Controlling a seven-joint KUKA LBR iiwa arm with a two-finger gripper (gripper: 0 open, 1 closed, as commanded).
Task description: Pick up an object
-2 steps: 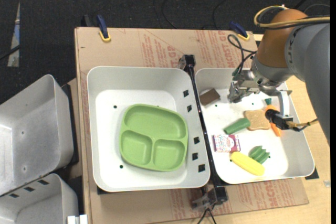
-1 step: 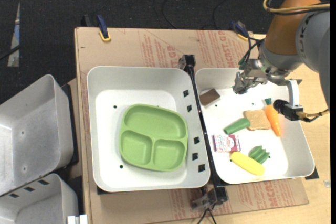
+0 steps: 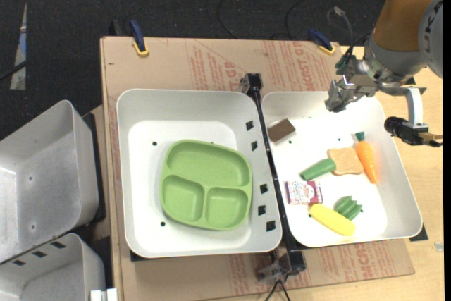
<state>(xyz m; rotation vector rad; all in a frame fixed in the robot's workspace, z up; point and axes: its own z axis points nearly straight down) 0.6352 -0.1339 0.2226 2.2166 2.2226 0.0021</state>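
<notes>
The right bin point(image 3: 394, 222) holds a brown block point(image 3: 281, 130) near its far left corner, a green pickle-shaped piece point(image 3: 318, 169), a tan toast slice point(image 3: 345, 161), an orange carrot point(image 3: 366, 159), a pink and white packet point(image 3: 303, 192), a yellow banana-shaped piece point(image 3: 331, 219) and a small green ridged piece point(image 3: 347, 206). My gripper point(image 3: 338, 101) hangs over the far edge of the right bin, right of the brown block and apart from every object. Nothing shows between its tips.
The left bin point(image 3: 134, 151) holds a green divided plate point(image 3: 206, 184). A black divider with clips point(image 3: 264, 158) runs between the bins. Spare white bins point(image 3: 42, 173) sit off the bench at the left. Cables point(image 3: 239, 3) lie on the dark floor behind.
</notes>
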